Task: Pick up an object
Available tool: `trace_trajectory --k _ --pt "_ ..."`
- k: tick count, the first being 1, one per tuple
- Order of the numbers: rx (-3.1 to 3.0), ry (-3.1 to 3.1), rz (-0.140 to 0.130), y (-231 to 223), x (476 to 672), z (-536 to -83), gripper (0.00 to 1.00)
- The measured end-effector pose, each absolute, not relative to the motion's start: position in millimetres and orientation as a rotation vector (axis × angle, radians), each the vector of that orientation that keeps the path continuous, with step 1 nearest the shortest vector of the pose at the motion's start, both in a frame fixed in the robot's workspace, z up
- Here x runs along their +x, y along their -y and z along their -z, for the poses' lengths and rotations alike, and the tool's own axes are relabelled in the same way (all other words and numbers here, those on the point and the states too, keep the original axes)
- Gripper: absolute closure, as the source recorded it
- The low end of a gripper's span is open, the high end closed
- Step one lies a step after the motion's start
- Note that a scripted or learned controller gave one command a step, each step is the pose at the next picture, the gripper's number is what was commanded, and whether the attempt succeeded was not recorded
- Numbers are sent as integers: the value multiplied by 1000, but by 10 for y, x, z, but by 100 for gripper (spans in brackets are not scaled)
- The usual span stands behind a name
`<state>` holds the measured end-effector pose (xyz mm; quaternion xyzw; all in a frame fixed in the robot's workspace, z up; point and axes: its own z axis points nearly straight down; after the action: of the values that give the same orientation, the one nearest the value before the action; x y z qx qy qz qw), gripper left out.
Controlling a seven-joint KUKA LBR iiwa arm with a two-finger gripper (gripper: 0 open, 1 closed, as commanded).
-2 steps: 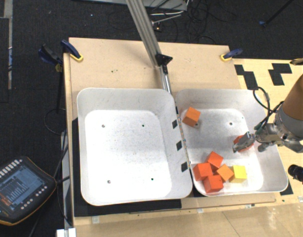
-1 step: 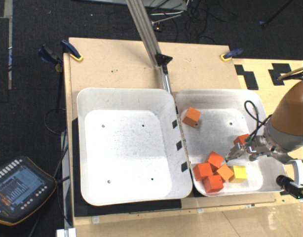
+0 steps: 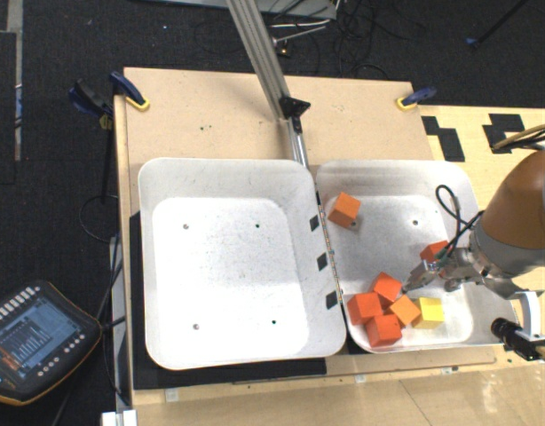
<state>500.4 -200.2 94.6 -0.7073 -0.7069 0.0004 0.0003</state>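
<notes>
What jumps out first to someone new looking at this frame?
The cluster of orange blocks with one yellow block at the right bin's near edge, where the gripper reaches in. One lone orange block sits apart near the divider.

Robotics lab: clamped plywood bench (image 3: 219,114), teach pendant (image 3: 33,340) on dark floor, loose cables (image 3: 343,25) (aluminium strut (image 3: 259,47) overhead), two white bins (image 3: 157,193).

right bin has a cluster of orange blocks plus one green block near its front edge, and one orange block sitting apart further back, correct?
Not quite: the odd block in the cluster is yellow, not green. The camera view shows it beside the orange blocks near the front of the right bin, with the lone orange block sitting apart further back.
</notes>
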Motion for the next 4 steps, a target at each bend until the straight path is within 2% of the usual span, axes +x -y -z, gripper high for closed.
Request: trace_trajectory --k 1,3,4 --pt "-2223 2223 2 2003 5014 -1057 100" --pt "-2224 2230 4 2107 5093 -2100 100" --pt "-2212 2230 3 1526 5049 -2123 100"
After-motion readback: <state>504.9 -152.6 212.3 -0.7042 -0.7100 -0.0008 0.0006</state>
